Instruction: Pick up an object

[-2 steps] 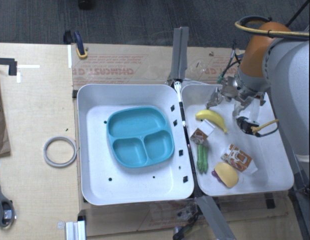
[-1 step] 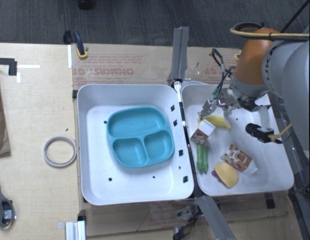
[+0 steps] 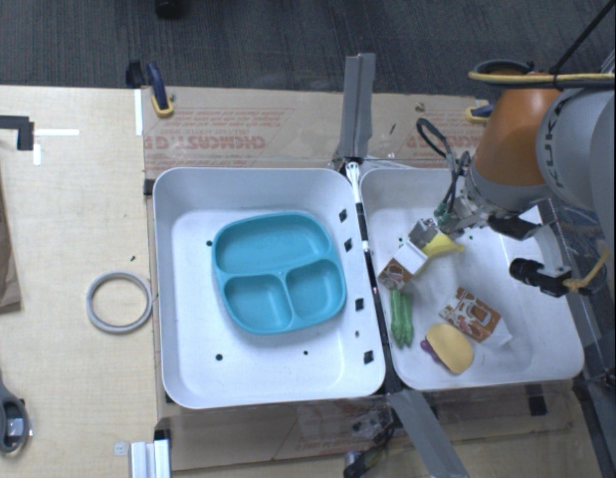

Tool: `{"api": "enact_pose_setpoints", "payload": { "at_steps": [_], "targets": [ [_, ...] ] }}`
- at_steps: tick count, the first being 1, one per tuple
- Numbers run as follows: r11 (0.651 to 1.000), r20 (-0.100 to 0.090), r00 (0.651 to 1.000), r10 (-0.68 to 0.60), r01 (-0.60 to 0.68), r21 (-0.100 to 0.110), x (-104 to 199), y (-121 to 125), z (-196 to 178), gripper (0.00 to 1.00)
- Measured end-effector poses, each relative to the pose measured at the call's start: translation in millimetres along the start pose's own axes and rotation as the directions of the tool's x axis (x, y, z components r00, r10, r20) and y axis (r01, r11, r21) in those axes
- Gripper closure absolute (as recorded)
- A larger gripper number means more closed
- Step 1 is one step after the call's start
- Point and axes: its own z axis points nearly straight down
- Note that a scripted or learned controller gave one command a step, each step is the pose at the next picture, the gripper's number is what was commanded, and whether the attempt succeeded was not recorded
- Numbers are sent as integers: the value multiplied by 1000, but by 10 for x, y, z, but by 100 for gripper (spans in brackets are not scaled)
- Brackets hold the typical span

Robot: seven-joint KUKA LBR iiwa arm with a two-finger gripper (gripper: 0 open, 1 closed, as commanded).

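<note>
Arm reaches into the right bin [image 3: 546,366] — gripper [image 3: 434,235] low over a yellow object [image 3: 444,246].

Camera view: whether the pincer is apart or clamped cannot be told. The yellow object lies just beside a small white box [image 3: 409,258]; a clean pick likely means centring on it — clear of the green pod [image 3: 401,317].

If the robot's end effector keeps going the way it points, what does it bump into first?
Probably the yellow object right below the end effector, in the right bin. Depth is hard to judge from above.
</note>
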Motion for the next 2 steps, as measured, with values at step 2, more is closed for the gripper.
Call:
{"api": "enact_pose_setpoints", "payload": {
  "at_steps": [2],
  "targets": [
    [952,2,952,307,-307,-1,-327,221,-952,0]
  ]
}}
